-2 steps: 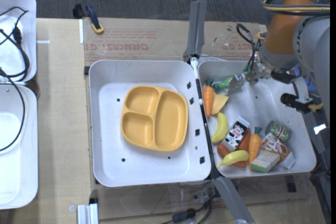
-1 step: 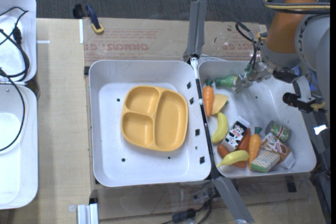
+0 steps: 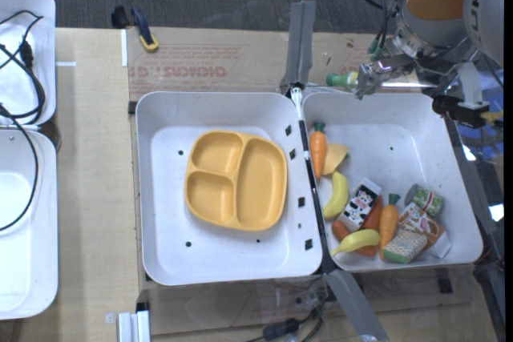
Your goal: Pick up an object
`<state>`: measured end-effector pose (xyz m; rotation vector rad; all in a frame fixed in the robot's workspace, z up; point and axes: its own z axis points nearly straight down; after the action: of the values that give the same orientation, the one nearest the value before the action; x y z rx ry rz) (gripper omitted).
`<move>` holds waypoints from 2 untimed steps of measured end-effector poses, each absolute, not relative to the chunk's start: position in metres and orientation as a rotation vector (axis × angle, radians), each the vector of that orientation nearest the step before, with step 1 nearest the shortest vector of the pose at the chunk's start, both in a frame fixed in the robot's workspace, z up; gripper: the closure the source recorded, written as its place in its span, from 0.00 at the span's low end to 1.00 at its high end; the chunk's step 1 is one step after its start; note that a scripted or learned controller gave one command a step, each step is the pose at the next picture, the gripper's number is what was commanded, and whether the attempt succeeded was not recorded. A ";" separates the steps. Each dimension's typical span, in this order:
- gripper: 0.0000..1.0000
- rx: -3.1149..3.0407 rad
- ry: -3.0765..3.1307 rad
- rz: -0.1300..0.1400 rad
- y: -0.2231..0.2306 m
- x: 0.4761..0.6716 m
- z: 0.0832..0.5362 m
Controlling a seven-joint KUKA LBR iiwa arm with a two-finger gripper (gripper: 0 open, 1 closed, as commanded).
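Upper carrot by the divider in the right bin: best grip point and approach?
Take the carrot across its orange body at mid-length, coming straight down. It lies flat, lengthwise along the divider, green top up-frame. Set the claw's fingers along the carrot's sides; the right bin's wall and a yellow wedge crowd it, so clearance looks tight.

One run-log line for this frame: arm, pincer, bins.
arm: above right bin's far edge | pincer: nothing seen held | right bin: toy food at near side | left bin: yellow tray
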<state>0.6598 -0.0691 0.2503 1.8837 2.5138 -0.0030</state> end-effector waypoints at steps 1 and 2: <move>0.00 1.885 2.514 -0.004 -0.069 0.660 0.250; 0.00 2.044 2.386 -0.005 -0.078 0.656 0.312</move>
<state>0.6559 -0.0777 0.3118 2.0443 2.3857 -0.0053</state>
